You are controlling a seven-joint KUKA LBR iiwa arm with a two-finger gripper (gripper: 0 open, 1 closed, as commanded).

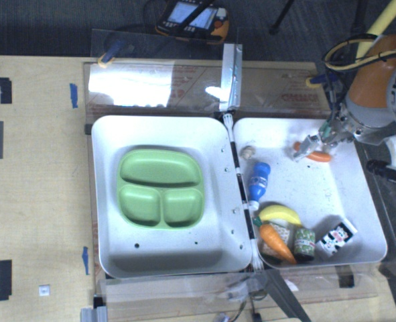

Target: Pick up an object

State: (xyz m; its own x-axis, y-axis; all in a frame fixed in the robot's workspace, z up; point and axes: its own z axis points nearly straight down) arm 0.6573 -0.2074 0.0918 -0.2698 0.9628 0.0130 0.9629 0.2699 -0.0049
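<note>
Gripper [309, 146] low over right bin [358, 200], beside small orange piece [320, 157]; finger state unreadable. Probably light, smooth, slippery. Best pinched across its middle.

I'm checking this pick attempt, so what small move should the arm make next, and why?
Probably a short descent onto the small orange-red object. The gripper sits at the upper part of the right bin, right beside that object, and nothing shows between its fingers, so no grasp looks made yet.
</note>
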